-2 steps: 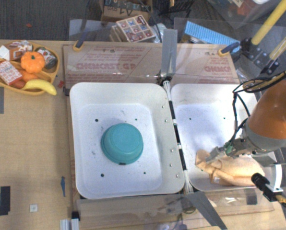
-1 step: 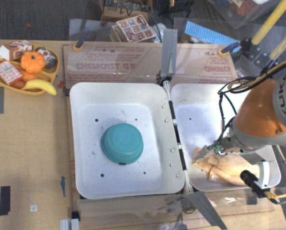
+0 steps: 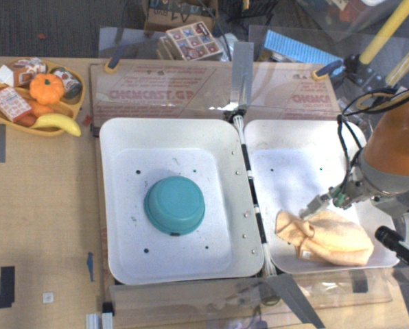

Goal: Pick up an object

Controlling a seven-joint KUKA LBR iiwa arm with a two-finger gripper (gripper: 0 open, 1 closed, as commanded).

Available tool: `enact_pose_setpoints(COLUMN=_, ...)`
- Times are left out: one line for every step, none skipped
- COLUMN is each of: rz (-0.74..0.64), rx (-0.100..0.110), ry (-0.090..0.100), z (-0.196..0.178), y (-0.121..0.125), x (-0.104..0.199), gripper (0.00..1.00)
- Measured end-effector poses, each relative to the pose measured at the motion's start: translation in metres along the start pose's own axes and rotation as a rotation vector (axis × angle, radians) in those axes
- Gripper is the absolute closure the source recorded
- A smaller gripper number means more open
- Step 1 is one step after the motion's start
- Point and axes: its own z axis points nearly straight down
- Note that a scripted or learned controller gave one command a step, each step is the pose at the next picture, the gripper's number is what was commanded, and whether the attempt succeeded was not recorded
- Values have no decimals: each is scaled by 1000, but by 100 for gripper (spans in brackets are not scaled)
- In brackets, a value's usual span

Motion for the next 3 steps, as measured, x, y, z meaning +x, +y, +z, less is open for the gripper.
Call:
enact_pose_setpoints(rz=-219, rx=-8, ry=-2, z=47, y=-22, x=8, gripper=0)
enact_pose_setpoints(rz=-215, rx=-12, ry=-4, z=36, y=-22, x=6, gripper=100)
enact_pose_setpoints(rz=-216, rx=-12, ry=-4, z=36, y=-22, x=6, gripper=0)
